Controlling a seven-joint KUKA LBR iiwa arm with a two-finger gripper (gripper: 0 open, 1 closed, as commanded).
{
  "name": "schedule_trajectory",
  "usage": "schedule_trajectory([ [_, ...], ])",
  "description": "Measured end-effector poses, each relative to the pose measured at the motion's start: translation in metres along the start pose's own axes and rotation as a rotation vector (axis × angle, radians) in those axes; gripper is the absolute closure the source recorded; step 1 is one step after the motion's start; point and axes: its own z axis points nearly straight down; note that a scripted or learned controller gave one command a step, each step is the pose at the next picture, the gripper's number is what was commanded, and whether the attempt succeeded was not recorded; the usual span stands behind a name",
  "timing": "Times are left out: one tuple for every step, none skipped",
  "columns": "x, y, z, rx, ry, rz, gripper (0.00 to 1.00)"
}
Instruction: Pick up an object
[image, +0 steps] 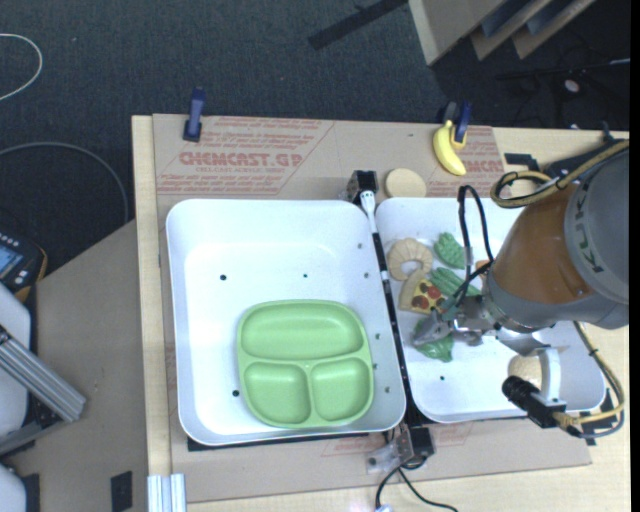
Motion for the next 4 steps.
schedule_trajectory([
  [-0.001,0.000,-0.011,-0.002,0.001,0.002,1.00],
  [0.065,0.122,-0.106,-0.016,0.001,-0.008,1.00],
  [0.048,0.030,-0.158,0.006,0.003,0.006,1.00],
  [0.090,-0.018,-0.096,0.014,0.004,0.000,1.00],
])
